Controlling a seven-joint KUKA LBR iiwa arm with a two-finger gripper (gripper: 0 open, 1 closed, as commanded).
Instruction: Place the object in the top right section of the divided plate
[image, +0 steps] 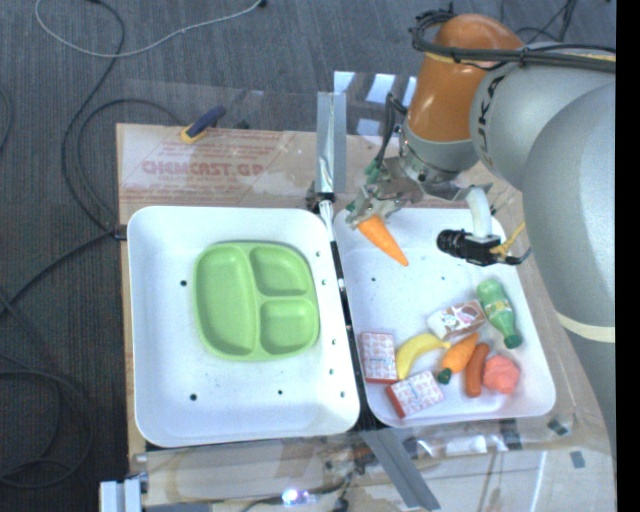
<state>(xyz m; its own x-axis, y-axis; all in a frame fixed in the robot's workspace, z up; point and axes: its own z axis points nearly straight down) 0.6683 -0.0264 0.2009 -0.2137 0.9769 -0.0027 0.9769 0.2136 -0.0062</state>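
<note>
An orange toy carrot (385, 241) hangs tilted over the top left part of the right bin (535, 395), thick end up. My gripper (368, 208) is shut on that thick end, below the orange band of the arm. The green divided plate (225, 300) lies in the middle of the left bin (160, 390). Its top right section (278, 268) has nothing in it. The carrot is to the right of the plate, across the wall between the bins.
In the lower part of the right bin lie a yellow banana (418, 350), a smaller carrot (460, 352), a sausage (477, 370), a red lump (502, 373), a green bottle (498, 312), a small carton (455, 320) and two red-and-white packets (377, 355).
</note>
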